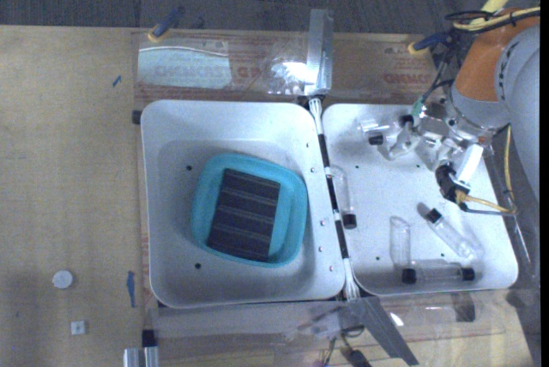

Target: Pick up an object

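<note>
both white bins sit mid-frame: the left bin (163, 142) holds a teal tray (249, 209) with a dark ribbed insert (245, 213), lying centre-left. right bin (360, 258) carries several clear tubes with black caps: one tube (436, 274) along its lower edge, another (448, 231) slanted just above it, a third (399, 235) upright nearby. at upper right the gripper (403, 138) is low over this bin; whether it grasps anything cannot be told.

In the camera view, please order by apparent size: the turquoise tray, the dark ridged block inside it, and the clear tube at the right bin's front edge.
1. turquoise tray
2. dark ridged block
3. clear tube
</note>
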`<state>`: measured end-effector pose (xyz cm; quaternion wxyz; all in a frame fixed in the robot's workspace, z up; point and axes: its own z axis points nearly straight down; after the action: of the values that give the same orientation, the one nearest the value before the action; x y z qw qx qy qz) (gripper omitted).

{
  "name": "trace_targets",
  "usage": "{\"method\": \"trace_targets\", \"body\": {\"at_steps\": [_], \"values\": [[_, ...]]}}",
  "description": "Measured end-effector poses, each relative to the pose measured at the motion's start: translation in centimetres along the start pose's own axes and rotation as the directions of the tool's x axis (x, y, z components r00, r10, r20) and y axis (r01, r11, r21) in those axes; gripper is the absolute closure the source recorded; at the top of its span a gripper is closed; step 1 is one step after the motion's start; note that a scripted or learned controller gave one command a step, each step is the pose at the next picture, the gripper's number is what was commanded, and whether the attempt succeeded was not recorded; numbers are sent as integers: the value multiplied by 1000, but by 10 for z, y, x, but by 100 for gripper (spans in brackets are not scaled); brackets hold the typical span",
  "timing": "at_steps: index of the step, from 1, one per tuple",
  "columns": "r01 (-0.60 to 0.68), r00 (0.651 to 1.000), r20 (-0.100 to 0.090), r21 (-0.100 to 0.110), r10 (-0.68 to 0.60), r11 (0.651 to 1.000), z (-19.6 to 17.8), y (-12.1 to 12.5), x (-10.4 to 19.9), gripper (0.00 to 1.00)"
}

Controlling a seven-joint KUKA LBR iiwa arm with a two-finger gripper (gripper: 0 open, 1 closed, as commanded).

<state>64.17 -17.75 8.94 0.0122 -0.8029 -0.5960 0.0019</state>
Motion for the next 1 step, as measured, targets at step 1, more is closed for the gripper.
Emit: {"method": "trace_targets", "body": {"at_steps": [1], "values": [[211, 977, 15, -23, -210, 977, 2, -64, -15, 0]]}}
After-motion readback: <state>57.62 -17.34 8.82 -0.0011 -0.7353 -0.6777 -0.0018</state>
